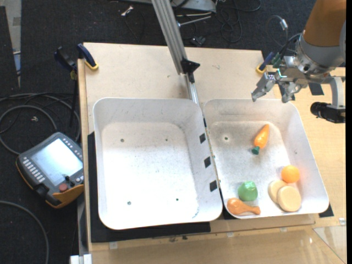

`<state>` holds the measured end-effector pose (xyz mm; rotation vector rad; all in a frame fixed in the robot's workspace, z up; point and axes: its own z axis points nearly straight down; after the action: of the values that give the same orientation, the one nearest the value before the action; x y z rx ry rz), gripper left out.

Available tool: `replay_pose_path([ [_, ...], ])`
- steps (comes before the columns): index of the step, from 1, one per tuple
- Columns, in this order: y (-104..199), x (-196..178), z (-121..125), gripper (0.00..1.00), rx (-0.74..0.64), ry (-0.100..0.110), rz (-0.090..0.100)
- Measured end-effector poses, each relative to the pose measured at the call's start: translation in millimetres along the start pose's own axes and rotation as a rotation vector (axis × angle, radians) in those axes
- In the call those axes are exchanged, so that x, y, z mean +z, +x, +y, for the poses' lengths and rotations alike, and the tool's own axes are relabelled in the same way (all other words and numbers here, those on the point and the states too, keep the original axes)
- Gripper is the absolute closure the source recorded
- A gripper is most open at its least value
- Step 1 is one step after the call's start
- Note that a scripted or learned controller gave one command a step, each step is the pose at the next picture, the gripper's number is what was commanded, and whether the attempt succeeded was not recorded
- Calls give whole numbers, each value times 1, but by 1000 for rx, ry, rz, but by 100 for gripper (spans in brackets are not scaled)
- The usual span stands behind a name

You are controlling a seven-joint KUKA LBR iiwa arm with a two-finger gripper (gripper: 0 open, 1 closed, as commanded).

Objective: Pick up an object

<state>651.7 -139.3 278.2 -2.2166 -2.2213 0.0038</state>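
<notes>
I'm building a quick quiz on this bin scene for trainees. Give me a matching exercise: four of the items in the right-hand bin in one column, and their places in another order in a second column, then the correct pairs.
Things:
1. carrot
2. green ball
3. orange ball
4. tan round piece

Places in the right bin:
A. front right corner, nearest the bin's rim
B. lying alone near the bin's middle, farthest back of the four
C. front, left of the others, just behind a small orange pear-shaped toy
D. right side, just behind the tan piece

Pairs: 1-B, 2-C, 3-D, 4-A
</notes>
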Motion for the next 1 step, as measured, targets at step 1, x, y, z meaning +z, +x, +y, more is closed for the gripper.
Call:
replay_pose_path([
  [1,0,-3,1,0,-2,-4,-2],
])
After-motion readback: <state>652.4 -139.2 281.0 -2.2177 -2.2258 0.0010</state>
